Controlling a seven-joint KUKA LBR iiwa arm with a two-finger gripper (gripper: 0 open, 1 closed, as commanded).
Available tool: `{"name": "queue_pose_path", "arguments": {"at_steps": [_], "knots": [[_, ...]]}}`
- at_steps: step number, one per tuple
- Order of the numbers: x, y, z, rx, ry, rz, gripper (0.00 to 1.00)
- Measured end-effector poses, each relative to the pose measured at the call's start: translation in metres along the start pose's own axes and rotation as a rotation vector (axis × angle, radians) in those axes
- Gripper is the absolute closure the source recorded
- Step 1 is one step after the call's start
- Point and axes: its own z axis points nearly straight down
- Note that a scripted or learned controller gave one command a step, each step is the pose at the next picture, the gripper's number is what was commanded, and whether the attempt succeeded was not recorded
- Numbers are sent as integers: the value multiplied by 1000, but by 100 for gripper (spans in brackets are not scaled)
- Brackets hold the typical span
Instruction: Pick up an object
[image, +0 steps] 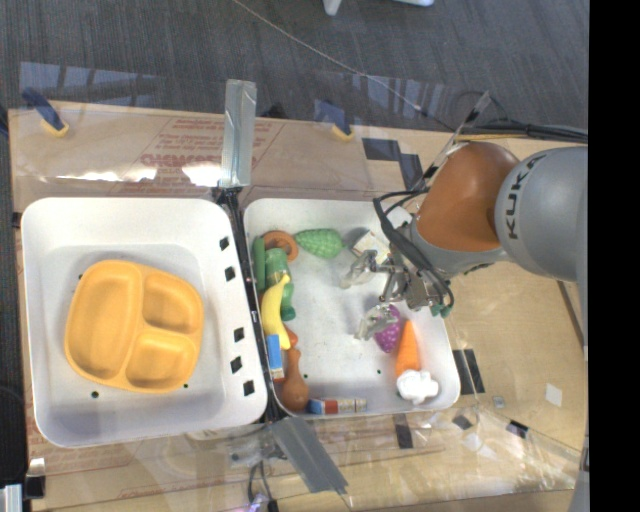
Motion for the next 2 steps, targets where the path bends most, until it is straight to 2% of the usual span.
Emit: {"name": "queue_pose_path", "arguments": {"at_steps": [1, 2], "knots": [[46, 1, 4, 2, -6, -21, 0], [43, 3, -8, 3, -10, -31, 100]]}}
